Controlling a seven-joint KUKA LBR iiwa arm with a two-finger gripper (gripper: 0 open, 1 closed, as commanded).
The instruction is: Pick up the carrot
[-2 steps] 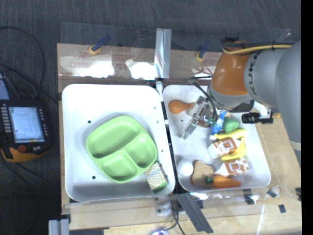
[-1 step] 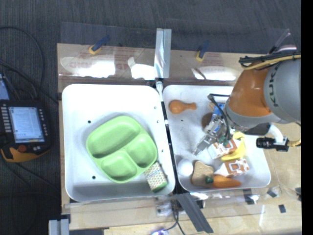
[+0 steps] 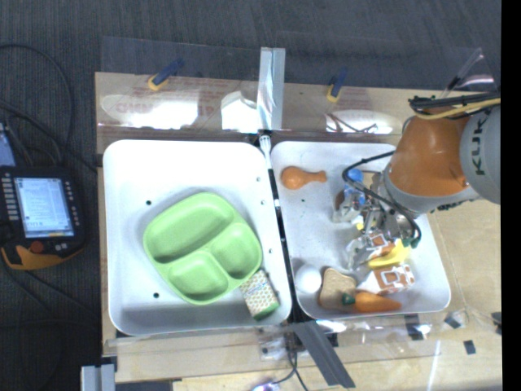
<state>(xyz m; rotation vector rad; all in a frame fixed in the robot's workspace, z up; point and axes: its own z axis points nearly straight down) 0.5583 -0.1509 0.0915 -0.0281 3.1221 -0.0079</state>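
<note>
The carrot [image 3: 374,303], orange with a dark green top, lies along the front wall of the right bin [image 3: 305,218], its green end beside a slice of bread [image 3: 334,287]. The gripper [image 3: 364,240] hangs over the middle of the right bin, below the arm's orange band [image 3: 430,165]. It is above and a little behind the carrot, apart from it. Nothing shows in its grasp. Its metal parts and cables blur into the clutter beneath.
Also in the right bin are an orange gourd-shaped toy [image 3: 299,177], a white ball [image 3: 308,281], a yellow piece [image 3: 389,257] and an orange-and-white box [image 3: 396,278]. The left bin [image 3: 130,169] holds a green divided plate [image 3: 203,245] and a small patterned box [image 3: 260,295].
</note>
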